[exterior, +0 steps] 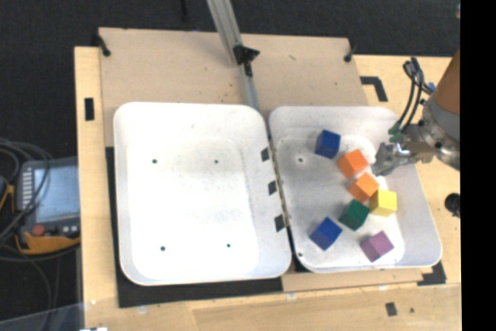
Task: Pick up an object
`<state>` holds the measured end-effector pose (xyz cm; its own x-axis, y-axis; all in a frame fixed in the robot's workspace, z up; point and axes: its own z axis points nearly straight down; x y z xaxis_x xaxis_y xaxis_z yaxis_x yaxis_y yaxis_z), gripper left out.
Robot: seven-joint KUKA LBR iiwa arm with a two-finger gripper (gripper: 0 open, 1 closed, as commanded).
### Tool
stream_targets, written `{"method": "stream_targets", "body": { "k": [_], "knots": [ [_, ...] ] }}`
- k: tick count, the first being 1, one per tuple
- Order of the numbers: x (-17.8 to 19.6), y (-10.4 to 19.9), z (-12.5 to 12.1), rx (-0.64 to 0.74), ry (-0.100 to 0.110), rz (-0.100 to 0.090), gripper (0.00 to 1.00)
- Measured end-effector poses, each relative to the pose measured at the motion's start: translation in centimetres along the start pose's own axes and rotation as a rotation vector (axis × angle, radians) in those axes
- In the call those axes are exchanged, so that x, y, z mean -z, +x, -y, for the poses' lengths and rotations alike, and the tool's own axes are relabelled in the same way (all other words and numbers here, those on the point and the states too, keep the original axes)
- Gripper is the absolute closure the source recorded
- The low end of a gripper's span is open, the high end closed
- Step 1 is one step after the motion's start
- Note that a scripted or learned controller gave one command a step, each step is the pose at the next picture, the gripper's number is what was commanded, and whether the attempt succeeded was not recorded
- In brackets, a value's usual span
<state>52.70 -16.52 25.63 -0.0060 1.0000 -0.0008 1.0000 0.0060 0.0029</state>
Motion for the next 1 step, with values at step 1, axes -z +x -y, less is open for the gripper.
{"method": "stream_targets", "body": {
  "k": [1],
  "knots": [
    [-0.93, 4.37, -0.19, 0.000, 0.001, 0.000, 1.00]
  ]
}}
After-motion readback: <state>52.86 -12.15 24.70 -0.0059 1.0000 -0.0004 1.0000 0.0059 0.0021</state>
